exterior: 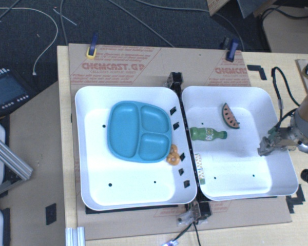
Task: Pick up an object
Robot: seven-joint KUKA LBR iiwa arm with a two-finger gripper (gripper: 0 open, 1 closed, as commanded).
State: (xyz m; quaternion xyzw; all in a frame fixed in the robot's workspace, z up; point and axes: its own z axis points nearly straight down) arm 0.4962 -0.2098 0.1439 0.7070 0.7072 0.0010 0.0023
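A green bottle lies on its side near the left wall of the right bin. A watermelon slice rests further back in that bin. In the left bin sits a blue divided plate, with a small orange-brown piece at its right edge. My gripper hangs low at the right bin's right side, well to the right of the bottle. Nothing shows between its fingers.
A printed strip lies along the right bin's left wall. Black clips join the bins at the divider. Blue clamps hold the board at the back. Cables run beside the bin's right wall.
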